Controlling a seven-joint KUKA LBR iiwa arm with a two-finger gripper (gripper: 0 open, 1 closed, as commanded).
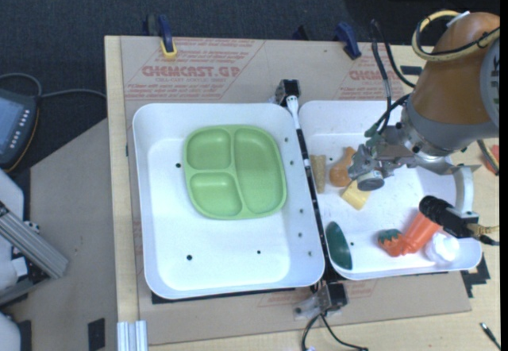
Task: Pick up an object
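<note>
On your left, the shallow white left bin (214, 254) holds a pale green plastic plate with three compartments (236, 172), lying flat and in full view; both bins sit on the brown board of the bench (206, 63). Cross the shared rim into the shallow white right bin (341, 123); just inside its left wall lies a short tan stick-like piece (319, 172), too small for you to name; nearer the front, a dark green oval piece (339, 244) rests against the same wall. Next comes a rounded orange piece (340, 172), partly covered by the gripper (370, 175), with a small yellow block (355, 198) just in front of it; the gripper hangs low over these two, and you cannot tell whether it is released, clenched or grasping anything. Further right, an orange carrot-shaped toy with a green end (405, 237) lies near the front rim; a small white rounded thing (444, 248) touches its right end, its shape unclear. The grey and orange arm (456, 79) covers the bin's far right part and is cut off by the frame's edge.
</note>
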